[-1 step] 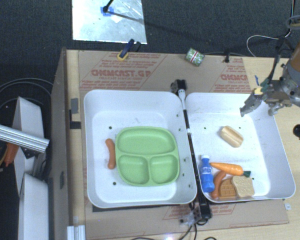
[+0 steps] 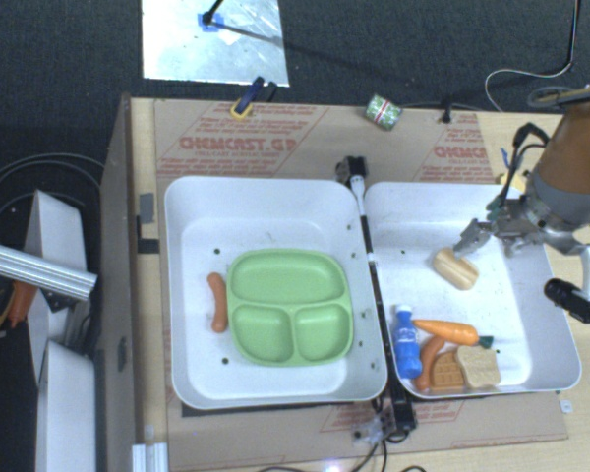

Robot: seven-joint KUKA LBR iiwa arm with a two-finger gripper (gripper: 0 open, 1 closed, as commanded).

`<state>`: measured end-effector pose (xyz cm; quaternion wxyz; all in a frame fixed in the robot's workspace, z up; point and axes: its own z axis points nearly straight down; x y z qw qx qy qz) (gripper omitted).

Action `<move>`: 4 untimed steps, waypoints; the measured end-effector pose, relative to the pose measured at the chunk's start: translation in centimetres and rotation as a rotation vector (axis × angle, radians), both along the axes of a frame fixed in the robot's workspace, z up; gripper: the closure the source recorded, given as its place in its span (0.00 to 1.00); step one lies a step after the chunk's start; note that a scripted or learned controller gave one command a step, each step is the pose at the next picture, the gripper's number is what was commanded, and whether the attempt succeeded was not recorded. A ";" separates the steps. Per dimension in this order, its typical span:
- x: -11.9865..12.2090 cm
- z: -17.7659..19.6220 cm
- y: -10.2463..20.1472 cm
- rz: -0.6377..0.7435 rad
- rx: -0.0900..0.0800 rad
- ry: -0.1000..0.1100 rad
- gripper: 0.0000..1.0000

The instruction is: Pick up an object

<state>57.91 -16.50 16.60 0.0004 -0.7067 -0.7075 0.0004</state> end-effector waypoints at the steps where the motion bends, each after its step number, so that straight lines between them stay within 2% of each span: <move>1: 0.1 -6.3 1.4 0.001 0.001 0.000 0.00; 2: -0.1 -8.2 0.1 0.000 0.000 -0.001 0.00; 3: 0.0 -7.1 0.1 0.001 0.000 -0.004 1.00; 4: 5.4 -8.1 3.9 0.003 0.001 -0.004 1.00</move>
